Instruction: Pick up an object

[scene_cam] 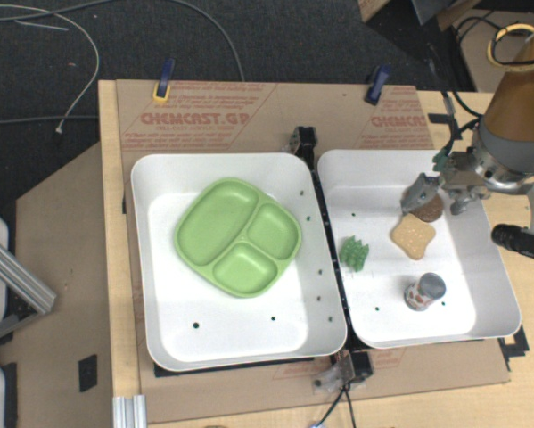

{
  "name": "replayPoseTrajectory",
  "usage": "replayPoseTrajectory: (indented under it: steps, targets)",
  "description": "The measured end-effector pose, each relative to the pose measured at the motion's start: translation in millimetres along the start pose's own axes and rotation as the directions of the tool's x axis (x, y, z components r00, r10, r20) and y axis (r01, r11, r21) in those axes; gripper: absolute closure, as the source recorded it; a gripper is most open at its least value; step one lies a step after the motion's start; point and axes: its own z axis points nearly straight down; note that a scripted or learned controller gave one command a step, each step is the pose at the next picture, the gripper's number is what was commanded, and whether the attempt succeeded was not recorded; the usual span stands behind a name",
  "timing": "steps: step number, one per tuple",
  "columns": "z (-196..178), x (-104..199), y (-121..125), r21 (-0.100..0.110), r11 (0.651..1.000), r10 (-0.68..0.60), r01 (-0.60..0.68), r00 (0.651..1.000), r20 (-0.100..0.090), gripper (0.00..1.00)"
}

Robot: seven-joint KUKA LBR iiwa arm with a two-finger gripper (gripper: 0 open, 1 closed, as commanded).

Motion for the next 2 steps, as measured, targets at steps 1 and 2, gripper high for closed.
replayPoseTrajectory:
  steps: [1,2]
  targets:
    - [-6,0,3,-0.012,1.000,-0.003,0.003,1.000,0.002,0.00]
    - [55,4,-4,-0.005,1.000,-0.002,0.002,1.000,0.000,0.00]
